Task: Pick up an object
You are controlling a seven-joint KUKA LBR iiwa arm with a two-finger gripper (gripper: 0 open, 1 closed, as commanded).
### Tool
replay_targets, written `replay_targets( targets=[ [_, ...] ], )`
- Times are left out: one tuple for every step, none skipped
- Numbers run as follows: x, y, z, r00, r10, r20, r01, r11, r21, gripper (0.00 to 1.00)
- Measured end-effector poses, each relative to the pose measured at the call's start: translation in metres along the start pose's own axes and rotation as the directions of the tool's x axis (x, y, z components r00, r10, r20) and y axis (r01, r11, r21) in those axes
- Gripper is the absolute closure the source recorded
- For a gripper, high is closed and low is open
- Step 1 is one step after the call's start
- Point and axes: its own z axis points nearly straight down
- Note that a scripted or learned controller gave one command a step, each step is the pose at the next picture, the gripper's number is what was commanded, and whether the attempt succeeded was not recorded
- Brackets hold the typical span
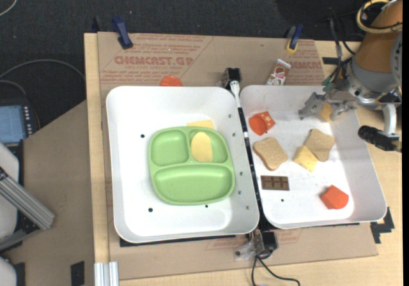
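The claw (319, 107) hangs over the far right part of the right bin (370, 176). Something small and yellowish sits right at its tip, but I cannot tell whether the claw is released or clenched, nor whether it grips that piece.

The nearest loose candidates lie on the near side of the claw: a tan bread slice (319, 143) just below it, with a yellow cheese block (306, 159) touching its near-left edge. A second bread slice (270, 152) lies further left, its long axis running diagonally. A red piece (260, 122) lies left of the claw, close to the bin's left wall.

The likeliest move is therefore a short travel toward the near edge, then straight down.
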Motion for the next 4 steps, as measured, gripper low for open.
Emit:
replay_targets(
  targets=[
    [-0.003,-0.065,0.028,1.000,0.002,0.022,-0.002,1.000,-0.013,0.00],
    [0.047,0.001,0.029,1.000,-0.005,0.021,0.006,1.000,-0.015,0.00],
    [-0.004,-0.032,0.028,1.000,0.004,0.022,-0.004,1.000,-0.010,0.00],
    [-0.002,-0.029,0.015,1.000,0.001,0.026,-0.001,1.000,-0.017,1.00]
  ],
)
